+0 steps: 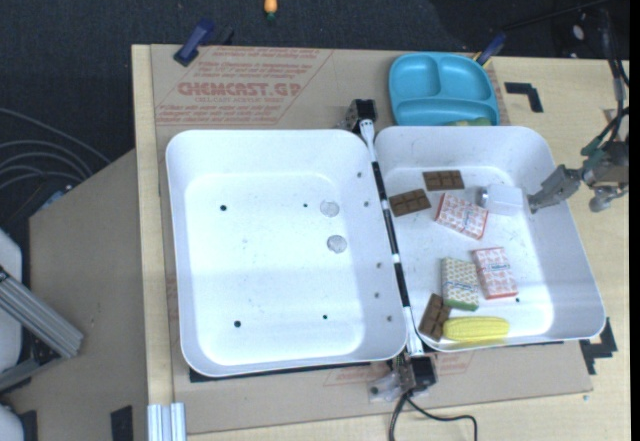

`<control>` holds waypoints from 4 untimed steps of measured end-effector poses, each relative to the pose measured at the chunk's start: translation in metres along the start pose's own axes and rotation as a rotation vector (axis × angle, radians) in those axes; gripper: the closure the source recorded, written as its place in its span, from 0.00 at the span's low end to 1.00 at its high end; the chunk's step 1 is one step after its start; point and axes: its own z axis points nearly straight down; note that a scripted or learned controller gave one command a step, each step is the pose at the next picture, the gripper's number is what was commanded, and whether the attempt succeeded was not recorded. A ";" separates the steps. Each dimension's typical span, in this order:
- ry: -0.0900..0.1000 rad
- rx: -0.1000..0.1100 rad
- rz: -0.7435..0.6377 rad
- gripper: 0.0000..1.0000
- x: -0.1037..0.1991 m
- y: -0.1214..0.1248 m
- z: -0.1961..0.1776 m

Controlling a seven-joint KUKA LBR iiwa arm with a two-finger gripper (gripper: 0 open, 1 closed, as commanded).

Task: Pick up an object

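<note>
Objects to pick all sit in the right bin (560, 229): two dark brown bars, one (442, 180) near the far wall and one (408, 202) against the divider side; a red-patterned white packet (461, 217); a small clear/grey piece (497, 198); a pink box (495, 272); a speckled box with a green edge (460, 283); a yellow corn cob (475, 330); and another brown bar (433, 316) tilted beside it. The left bin (190, 229) carries two small round discs (333, 226).

My hand (556, 188) is at the right bin's outer edge, near the rim, well apart from most of the pile. At this angle I can't tell whether it is released or clenched. Nothing visible in it.

Risks as I judge them:
- Near-corner cluster is tight: speckled box, pink box, corn and tilted bar are touching or just beside each other. Coming down there likely lands on two items, or shoves one aside and closes on air.
- Flat items (bars, packet) lie low on the bin floor. Little to bite, so a pinch may slide off the top.
- Corn is round and close to the near wall. It could roll away, and the wall may block one side of the grasp.
- Bar at the divider: same wall clearance problem.
- I'm starting close to the rim. A low sweep inward could clip it and shift the bin on the tabletop (250, 89).

Best bet looks like the red-patterned packet or the clear piece: nearest, most isolated.
</note>
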 end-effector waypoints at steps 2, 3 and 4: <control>0.001 0.000 -0.001 0.00 0.067 0.095 0.192; 0.000 -0.001 -0.001 1.00 0.067 0.096 0.182; 0.002 -0.001 -0.002 1.00 0.142 0.058 0.092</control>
